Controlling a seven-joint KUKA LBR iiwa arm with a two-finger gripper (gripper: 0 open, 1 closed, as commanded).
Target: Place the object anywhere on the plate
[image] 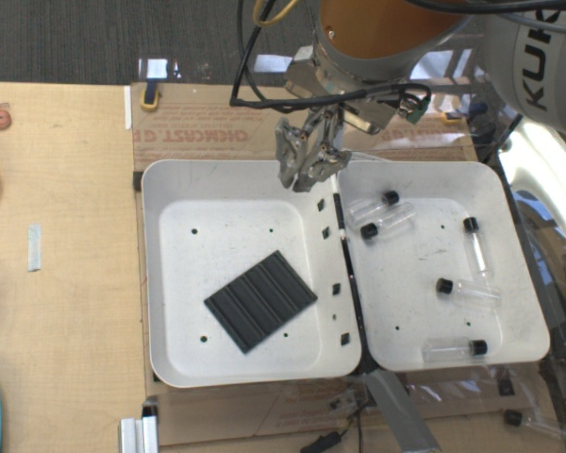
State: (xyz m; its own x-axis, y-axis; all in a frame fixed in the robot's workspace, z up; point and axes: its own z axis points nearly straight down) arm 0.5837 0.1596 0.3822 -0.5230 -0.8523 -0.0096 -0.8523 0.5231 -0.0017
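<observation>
Grey robot arm [387, 26] reached in, claw [307, 168] hung over the back edge of the left bin [170, 347], holding nothing, open or closed unclear, black ridged plate [260, 301] lay in that bin, four clear tubes [387, 217] with black caps lay in the right bin [519, 328]

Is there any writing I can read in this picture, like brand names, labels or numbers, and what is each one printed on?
"KU": white letters on the grey robot arm at the upper right, cut off by the picture's edge.
"CHEMCOST" or similar: faded red print, upside down, on the cardboard sheet behind the bins; the words beside it are too blurred to read.
The small blue-and-white tag at the cardboard's far edge is too small to read.
</observation>
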